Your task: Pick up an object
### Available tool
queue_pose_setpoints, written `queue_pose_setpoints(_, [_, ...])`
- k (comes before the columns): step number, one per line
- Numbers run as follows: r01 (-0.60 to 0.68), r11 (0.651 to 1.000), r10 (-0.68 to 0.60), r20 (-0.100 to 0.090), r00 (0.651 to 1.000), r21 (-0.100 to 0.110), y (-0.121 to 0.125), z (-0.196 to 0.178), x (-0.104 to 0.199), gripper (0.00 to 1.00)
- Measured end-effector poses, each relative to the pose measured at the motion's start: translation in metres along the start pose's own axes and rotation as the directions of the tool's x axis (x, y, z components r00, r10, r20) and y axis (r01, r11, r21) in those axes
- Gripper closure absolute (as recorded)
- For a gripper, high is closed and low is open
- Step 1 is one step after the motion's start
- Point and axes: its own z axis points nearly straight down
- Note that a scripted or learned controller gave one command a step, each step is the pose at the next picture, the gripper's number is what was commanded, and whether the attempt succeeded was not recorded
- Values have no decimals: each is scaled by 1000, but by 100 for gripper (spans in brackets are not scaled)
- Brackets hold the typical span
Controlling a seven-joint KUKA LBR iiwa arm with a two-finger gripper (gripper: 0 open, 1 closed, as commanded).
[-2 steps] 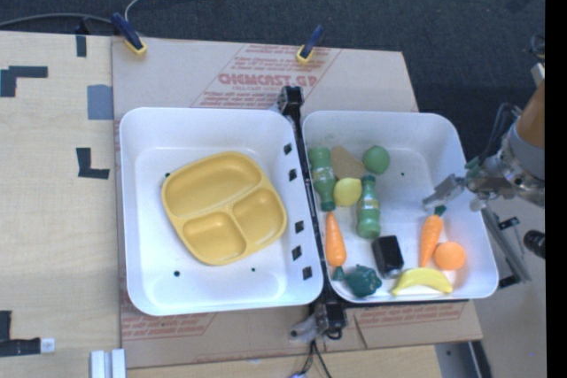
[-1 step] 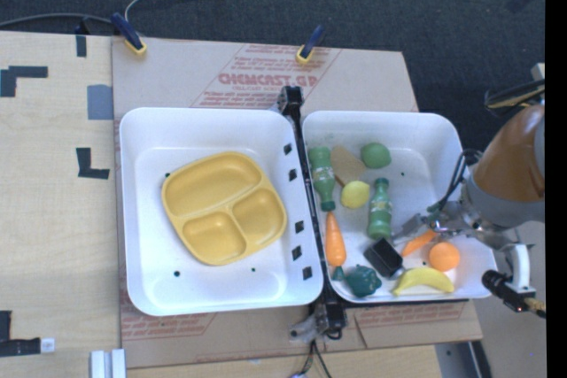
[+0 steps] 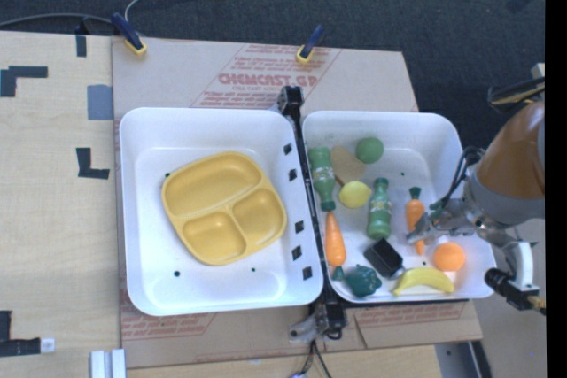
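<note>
The right bin (image 3: 443, 133) holds several toy foods: a green ball (image 3: 369, 150), a yellow lemon (image 3: 354, 194), two green bottles (image 3: 322, 177) (image 3: 379, 208), a large carrot (image 3: 334, 240), a small carrot (image 3: 415, 212), a black block (image 3: 384, 257), a dark green piece (image 3: 361, 281), a banana (image 3: 423, 281) and an orange (image 3: 449, 257). My gripper (image 3: 431, 227) is low at the bin's right side, just right of the small carrot and above the orange. The wrist hides its tips, and I see nothing held.
The left bin (image 3: 142, 190) holds a yellow divided plate (image 3: 226, 206). A black clip (image 3: 291, 97) joins the bins at the back. The arm's orange band (image 3: 518, 159) hangs over the right bin's right wall. Cardboard lies under both bins.
</note>
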Motion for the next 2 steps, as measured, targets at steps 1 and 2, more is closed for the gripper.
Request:
queue_pose_setpoints(1, [2,1000,-2,1,1000,-2,-6,-90,59,100])
queue_pose_setpoints(2, [2,1000,-2,0,1000,0,27,-112,138,100])
